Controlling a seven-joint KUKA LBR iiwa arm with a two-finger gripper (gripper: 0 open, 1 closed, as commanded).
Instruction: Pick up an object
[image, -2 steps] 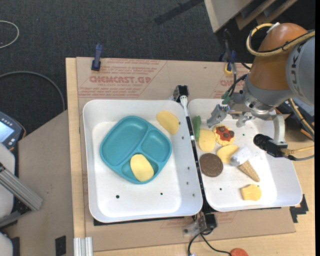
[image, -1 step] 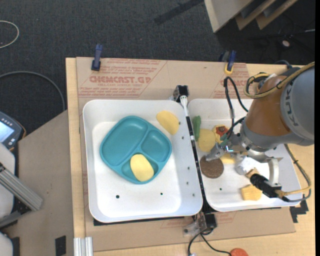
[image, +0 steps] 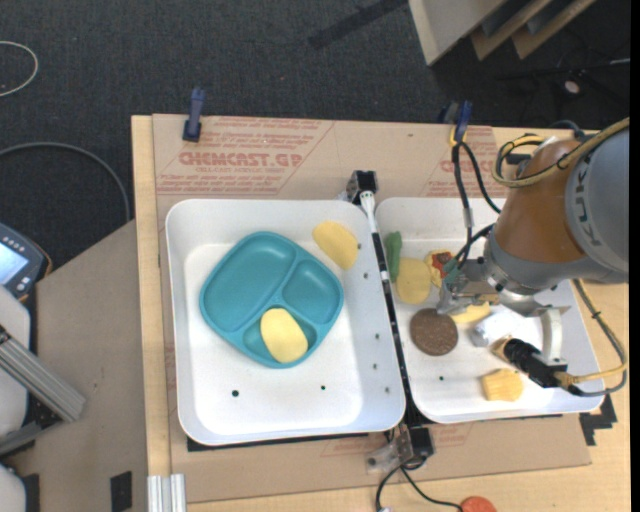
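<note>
The grey arm with its orange band reaches into the right-hand shallow white bin, and its hand sits low among a tight cluster of items; whether the hand is open or closed cannot be told from this slant, since the wrist covers it. Nearest the hand, just below it, lies a flat brown round disc, and just beside it on the side away from the arm's base sits a pale yellow rounded lump, with a narrow green piece beyond that against the bin wall. Any of these could be the thing to pick, and that crowding is the main risk: the hand may close on an edge, nudge a neighbour, or pinch two at once. The disc looks thin and could slip out. A yellow block lies apart, toward the bin's near rim. Farther off, across the divider, the left white bin holds a teal divided plate carrying a yellow oval piece, with another yellow lump beside it.
</note>
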